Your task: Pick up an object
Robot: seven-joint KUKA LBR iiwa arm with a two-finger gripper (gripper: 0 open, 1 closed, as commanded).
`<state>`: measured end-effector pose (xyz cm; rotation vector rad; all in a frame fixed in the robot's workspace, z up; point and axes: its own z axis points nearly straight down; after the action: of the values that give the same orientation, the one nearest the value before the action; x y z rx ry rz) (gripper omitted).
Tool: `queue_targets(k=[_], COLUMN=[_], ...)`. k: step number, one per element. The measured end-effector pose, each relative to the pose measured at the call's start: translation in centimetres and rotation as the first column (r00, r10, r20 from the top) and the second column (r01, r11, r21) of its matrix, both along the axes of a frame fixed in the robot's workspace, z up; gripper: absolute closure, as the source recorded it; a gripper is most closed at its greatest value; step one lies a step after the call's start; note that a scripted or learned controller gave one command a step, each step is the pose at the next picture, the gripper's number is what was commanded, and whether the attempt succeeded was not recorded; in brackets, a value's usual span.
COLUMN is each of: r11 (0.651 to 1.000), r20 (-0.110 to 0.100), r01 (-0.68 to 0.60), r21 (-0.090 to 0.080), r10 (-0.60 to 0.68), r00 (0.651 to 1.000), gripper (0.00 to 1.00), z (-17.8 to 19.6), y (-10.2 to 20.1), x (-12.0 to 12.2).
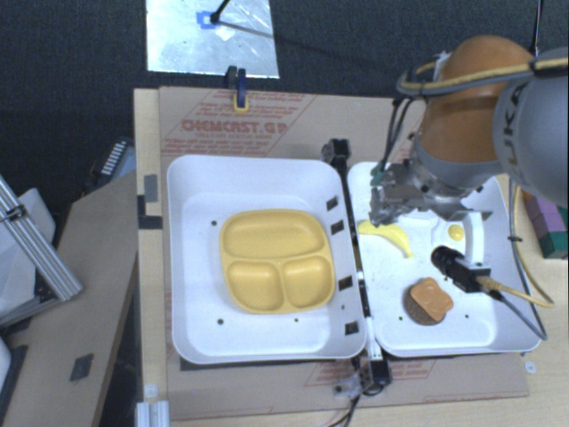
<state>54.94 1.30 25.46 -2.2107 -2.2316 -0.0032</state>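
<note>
A yellow banana (391,237) lies in the right bin (391,332), near its left wall. My gripper (380,210) hangs at the upper left of that bin, just above the banana's upper end, under the grey wrist and orange band. A brown round bun-like piece (428,301) rests toward the bin's front. A small yellow piece (455,232) lies further right, partly under the arm. Nothing shows between the gripper and the banana that tells whether they touch.
The left bin (191,327) holds a yellow three-compartment tray (271,261). A black divider with clips (347,238) runs between the bins. Cardboard lines the bench under both bins. A pink and green block (547,225) sits at the right edge.
</note>
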Motion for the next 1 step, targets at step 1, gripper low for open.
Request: queue_targets(k=[1], r11=[1.0], r20=[-0.001], r01=[0.001], r21=[0.0], r10=[-0.001], r00=[1.0], gripper=[1.0], z=[-2.21], y=[4.54], x=[-1.53])
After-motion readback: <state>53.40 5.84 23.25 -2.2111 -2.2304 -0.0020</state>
